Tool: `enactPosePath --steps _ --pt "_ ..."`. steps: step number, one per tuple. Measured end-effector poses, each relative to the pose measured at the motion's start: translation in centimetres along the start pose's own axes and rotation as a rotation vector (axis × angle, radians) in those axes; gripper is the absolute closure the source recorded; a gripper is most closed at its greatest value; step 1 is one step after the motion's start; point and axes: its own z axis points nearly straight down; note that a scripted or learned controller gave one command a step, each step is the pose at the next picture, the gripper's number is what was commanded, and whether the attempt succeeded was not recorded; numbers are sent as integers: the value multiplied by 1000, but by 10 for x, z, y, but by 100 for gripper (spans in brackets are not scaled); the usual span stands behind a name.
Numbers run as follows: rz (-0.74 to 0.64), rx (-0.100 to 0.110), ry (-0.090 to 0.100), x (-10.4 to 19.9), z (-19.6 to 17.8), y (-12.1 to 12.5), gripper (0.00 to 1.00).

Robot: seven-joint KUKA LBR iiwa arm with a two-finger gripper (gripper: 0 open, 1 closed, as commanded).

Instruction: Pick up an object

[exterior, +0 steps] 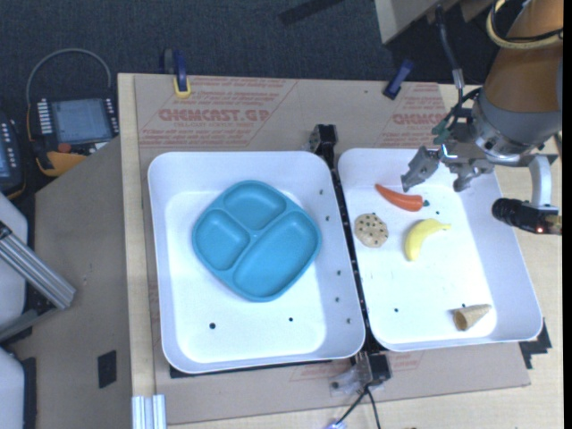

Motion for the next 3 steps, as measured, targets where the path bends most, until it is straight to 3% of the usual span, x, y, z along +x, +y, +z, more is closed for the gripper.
enactPosePath --steps 1,3 --pt "-2 -14 -1 0 -8 2 0" --pt "-2 -12 -1 -6 82 7 0"
